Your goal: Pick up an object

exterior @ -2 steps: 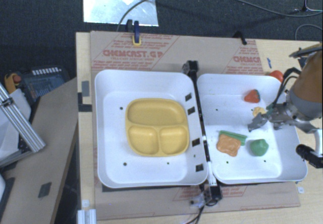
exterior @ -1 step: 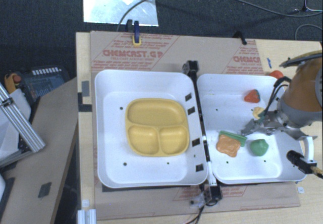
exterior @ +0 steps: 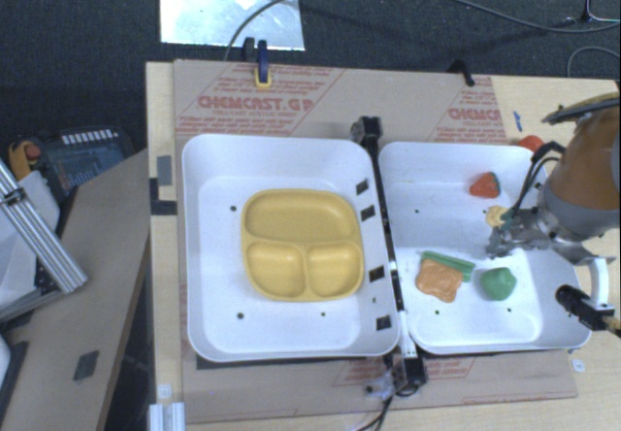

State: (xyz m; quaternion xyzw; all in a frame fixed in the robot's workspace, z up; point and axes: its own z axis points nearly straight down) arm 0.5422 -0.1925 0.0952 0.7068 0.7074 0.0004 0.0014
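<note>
In the right bin [exterior: 456,332] lie a red-orange piece [exterior: 484,185] at the back, a small pale yellow piece [exterior: 495,215], a green strip [exterior: 447,263], an orange flat piece [exterior: 439,280] and a round green piece [exterior: 499,283]. My gripper [exterior: 501,243] hangs low over the right bin, between the yellow piece and the round green piece, just above the latter. Nothing shows between its fingers.
A yellow divided tray [exterior: 299,243] lies in the left bin [exterior: 213,322]. The black divider clips [exterior: 374,215] run between the bins. The arm's body [exterior: 587,182] covers the right bin's far right side. A black part [exterior: 582,305] sticks out near the right rim.
</note>
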